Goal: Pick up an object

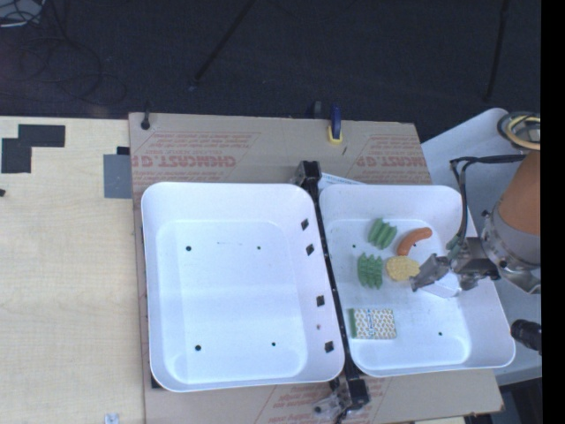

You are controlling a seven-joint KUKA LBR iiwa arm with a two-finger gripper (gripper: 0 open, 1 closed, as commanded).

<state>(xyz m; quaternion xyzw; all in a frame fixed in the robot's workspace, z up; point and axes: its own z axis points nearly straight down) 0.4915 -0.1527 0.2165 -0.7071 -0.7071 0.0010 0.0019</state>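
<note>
A robotics lab, to judge by the two shallow white plastic bins (231,371) clamped side by side on a printed cardboard sheet (221,153) over the pale wooden desk (66,307), with black cables (53,7) trailing across the dark floor beyond its far edge.

Two white bins sat side by side before me: left bin (163,228), right bin (481,347). Both rested on a cardboard sheet (221,153) over a pale bench (62,281). A blue-and-yellow clamp (335,126) stood at the sheet's far edge.

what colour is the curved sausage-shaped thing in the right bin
Orange, seen in the camera view: the curved sausage-shaped object.
</note>
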